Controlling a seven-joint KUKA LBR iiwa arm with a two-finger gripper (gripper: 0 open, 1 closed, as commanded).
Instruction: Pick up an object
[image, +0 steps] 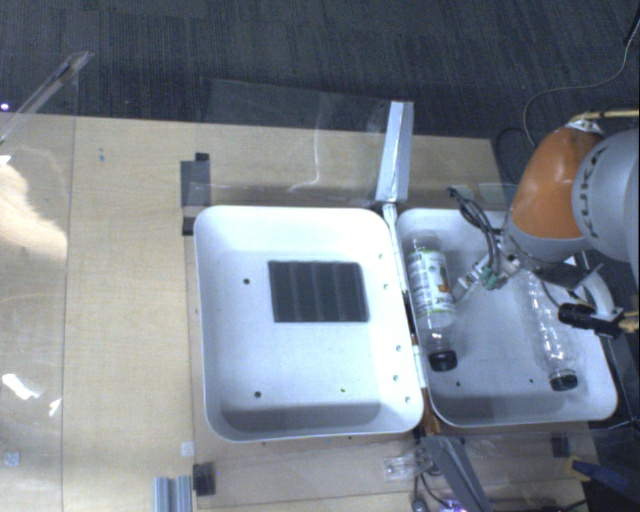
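**Target location.** Two candidates in the right bin (520, 405):
- Labelled plastic bottle (429, 290): lying flat, close along the bin's left wall, long axis parallel to that wall, black cap toward the near edge.
- Clear plastic bottle (545, 330): lying flat toward the right wall, roughly parallel to the first, black cap also toward the near edge. Well apart from the labelled bottle.

**Governing relation.** Gripper (488, 275) placed over the bin floor between the two bottles, nearer the labelled one. From the gripper, labelled bottle lies to the bin's left-wall side, just beside. Judged the likelier target. Closing line to be set across the bottle's long axis, i.e. at right angles to the left wall; little room likely on the wall side.

**Arm pose.** Reaching in over the bin's far right corner, orange band (553, 185) high above the rim, wrist angled down and toward the left wall, cables trailing alongside.

**Gripper state.** Not determinable; tip small and cluttered by cables. No bottle seen held.

**Other items.** Left bin (300, 425) on the counter (120, 300), carrying a dark ribbed pad (317, 291) near its centre.
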